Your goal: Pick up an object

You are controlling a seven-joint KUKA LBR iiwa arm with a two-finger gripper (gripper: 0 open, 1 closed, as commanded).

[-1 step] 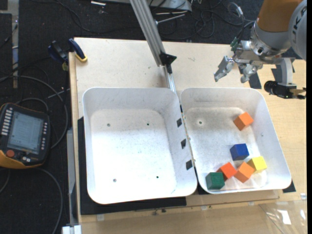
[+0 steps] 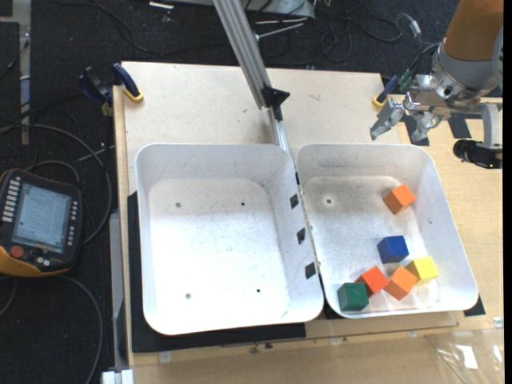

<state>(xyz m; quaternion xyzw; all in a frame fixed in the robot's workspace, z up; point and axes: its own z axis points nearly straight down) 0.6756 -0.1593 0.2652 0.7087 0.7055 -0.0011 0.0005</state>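
Apparently open, the tool (image 2: 402, 122) hangs above the right bin's (image 2: 448, 214) far rim.

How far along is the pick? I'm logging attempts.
Nothing looks picked yet: the gripper hangs open above the far rim of the right white bin, with nothing between its fingers. All six cubes, including the lone orange cube, lie in that bin. Descent, grasp and lift remain.

bins (image 2: 216, 238): white plastic, smooth, faintly speckled
bench (image 2: 200, 102): pale wood, matt
blocks (image 2: 393, 248): coloured, matt, smooth faces
slanted rail (image 2: 240, 42): bare metal, satin sheen
arm (image 2: 472, 38): orange band, smooth, slightly glossy
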